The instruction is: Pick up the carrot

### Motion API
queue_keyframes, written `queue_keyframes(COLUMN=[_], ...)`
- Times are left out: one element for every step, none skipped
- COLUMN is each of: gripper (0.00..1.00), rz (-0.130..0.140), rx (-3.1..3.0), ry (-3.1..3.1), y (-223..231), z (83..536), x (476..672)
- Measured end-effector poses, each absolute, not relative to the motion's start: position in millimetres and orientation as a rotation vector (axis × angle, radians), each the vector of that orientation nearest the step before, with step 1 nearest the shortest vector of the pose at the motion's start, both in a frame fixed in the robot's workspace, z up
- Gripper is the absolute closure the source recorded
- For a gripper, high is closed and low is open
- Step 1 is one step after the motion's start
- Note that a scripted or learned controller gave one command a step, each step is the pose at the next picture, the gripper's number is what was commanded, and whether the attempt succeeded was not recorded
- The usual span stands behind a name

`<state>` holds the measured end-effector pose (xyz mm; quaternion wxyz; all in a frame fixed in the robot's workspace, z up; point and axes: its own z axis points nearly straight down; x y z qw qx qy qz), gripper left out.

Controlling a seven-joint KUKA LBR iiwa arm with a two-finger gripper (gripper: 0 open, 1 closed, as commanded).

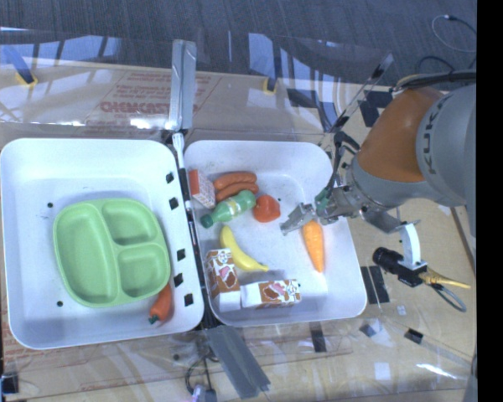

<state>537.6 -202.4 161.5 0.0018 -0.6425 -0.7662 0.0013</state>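
A pale wooden bench [419, 308] is carrying two shallow white bins side by side, with dark carpet showing beyond its far edge and a clear sheet with red print lying along the far side. The left bin [33, 174] is holding a green divided plate [111, 251], and a small orange-red vegetable [161, 303] is lying at the plate's near right corner, against the bin's inner wall. The right bin [264, 151] is crowding several toy foods together: two sausages [235, 182] are lying far left, a green bottle [230, 208] is sitting just near them, a red tomato-like piece [267, 208] is resting to the bottle's right, a banana [237, 252] is curving through the middle, and two printed cartons [268, 292] are lying along the near wall. Scissors [444, 282] and small black parts are sitting on the bench to the right of the bin. The grey arm with its orange band [402, 136] is reaching in from the right, and the gripper [310, 216] is hanging over the right half of the right bin. The carrot [314, 244] is lying in that bin, its far end just beneath the fingertips and its tapered end pointing toward the near side, clear of the other toys. The fingers are looking spread, straddling the carrot's far end rather than clamping it.
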Motion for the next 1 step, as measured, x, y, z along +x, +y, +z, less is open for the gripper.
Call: queue_keyframes(gripper=[0.00], rz=[-0.019], rx=[-2.050], ry=[-2.382], y=[-203.4], z=[100.0], x=[522.3])
